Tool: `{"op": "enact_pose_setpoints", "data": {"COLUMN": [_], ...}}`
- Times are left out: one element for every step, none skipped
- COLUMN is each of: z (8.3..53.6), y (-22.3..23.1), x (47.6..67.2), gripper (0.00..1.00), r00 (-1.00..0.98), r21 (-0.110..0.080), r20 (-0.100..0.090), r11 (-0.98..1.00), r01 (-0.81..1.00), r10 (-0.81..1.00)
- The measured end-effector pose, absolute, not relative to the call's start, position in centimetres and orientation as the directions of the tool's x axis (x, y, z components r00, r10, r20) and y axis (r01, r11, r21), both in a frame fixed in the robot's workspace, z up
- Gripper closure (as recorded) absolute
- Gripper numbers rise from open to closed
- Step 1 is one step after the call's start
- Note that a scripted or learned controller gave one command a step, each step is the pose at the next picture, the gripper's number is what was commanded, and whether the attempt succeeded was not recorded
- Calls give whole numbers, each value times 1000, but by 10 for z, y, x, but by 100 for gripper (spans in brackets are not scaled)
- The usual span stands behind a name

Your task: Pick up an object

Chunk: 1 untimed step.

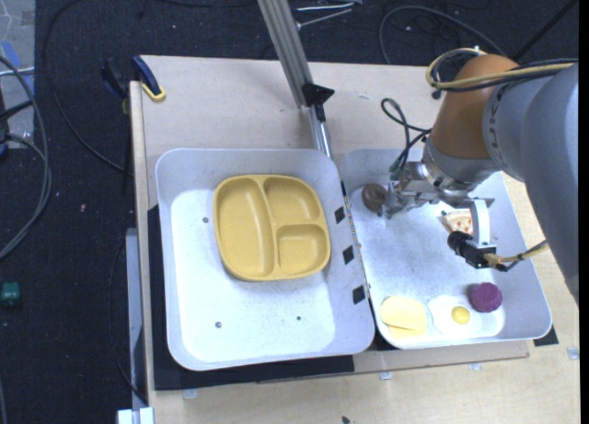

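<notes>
Smooth matt yellow plastic tray (272,227); white bins (184,321) look speckled matt; pale wooden bench (221,100); arm's orange band (465,105) is glossy

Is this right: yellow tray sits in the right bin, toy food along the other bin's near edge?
Not quite. The camera view shows the yellow tray in the left bin, not the right one. The toy food does lie along the near edge of the other bin, the right bin.
</notes>
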State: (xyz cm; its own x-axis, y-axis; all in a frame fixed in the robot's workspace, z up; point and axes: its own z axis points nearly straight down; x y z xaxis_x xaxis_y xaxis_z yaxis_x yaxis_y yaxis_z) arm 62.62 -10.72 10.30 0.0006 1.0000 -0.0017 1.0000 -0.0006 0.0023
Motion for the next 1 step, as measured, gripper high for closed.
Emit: {"op": "enact_pose_setpoints", "data": {"z": [167], "y": [-104], "x": [628], "gripper": [100], "r00": [-2], "r21": [6], "r20": [-1], "r11": [2], "r01": [1000], "r10": [1000]}}
